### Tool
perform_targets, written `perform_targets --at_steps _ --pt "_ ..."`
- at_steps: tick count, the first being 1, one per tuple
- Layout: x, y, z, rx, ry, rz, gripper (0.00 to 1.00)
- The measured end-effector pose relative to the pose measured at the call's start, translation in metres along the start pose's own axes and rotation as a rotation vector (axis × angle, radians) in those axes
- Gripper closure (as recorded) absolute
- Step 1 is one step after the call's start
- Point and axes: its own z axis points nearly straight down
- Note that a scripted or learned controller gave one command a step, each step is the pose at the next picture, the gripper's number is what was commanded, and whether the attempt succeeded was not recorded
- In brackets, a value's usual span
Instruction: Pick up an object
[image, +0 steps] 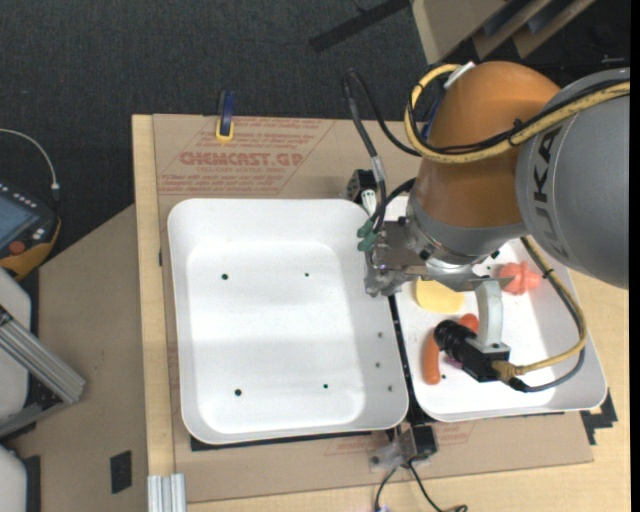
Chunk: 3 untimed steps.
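Note:
The arm's orange band and grey wrist hang over the right bin (560, 385) and hide much of it. My gripper (385, 268) sits low at that bin's left wall, near the divide between the bins. In the right bin lie a pale yellow piece (440, 296), an orange carrot-like stick (431, 360), a small red item (467, 323) and a pink object (519, 278). The yellow piece lies just right of the gripper.
The left bin (270, 320) is a bare white tray with several small dark dots. Both bins rest on a cardboard sheet (240, 150). A black cable and connector (478, 358) cross the right bin. Grey rails (35, 360) stand at the far left.

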Motion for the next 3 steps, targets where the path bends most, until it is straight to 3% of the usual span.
perform_targets --at_steps 1,2,3 --pt "-0.064 -0.022 -0.04 -0.001 -0.005 0.017 1.0" --pt "0.012 -0.021 -0.036 0.003 -0.001 0.003 1.0" --pt "-0.047 -0.022 -0.016 0.01 -0.004 0.018 1.0"
